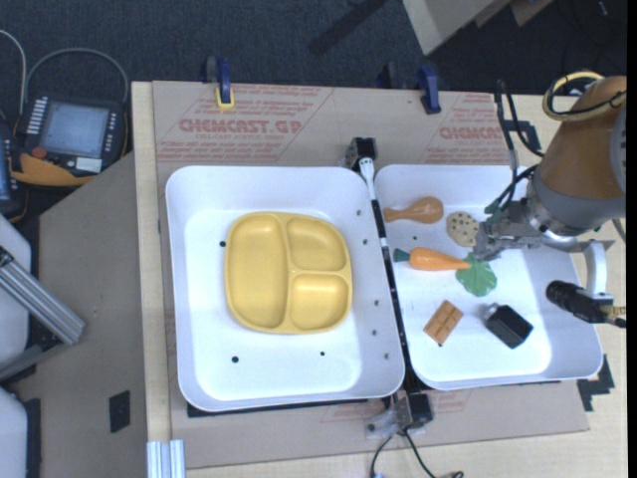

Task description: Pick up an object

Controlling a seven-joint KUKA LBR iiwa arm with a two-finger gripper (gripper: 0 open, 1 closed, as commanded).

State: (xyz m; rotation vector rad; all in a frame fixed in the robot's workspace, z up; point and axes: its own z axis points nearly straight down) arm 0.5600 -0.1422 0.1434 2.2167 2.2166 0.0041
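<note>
The arm is reaching in from the right edge of the frame over the right bin; its gripper is hanging low in the middle of that bin, just above the green end of the toy carrot, and whether the fingers are apart or together I cannot tell, since the grey wrist is covering them.

The toy carrot is lying on the bin floor with its orange body pointing toward the left wall and its leafy green top sitting just below the gripper; nothing is showing between the fingers, so no object is being held as far as the view is telling.

Around it in the right bin: a tan wooden spoon-shaped piece is lying near the upper left of the bin; a round speckled cookie is resting just beside the gripper's left; a brown wafer block is lying toward the lower left; a black block is sitting lower centre, apart from the wafer.

The left bin is carrying a yellow divided plate near its middle; both bins are sitting side by side on the desk, on a brown board with red lettering.
</note>
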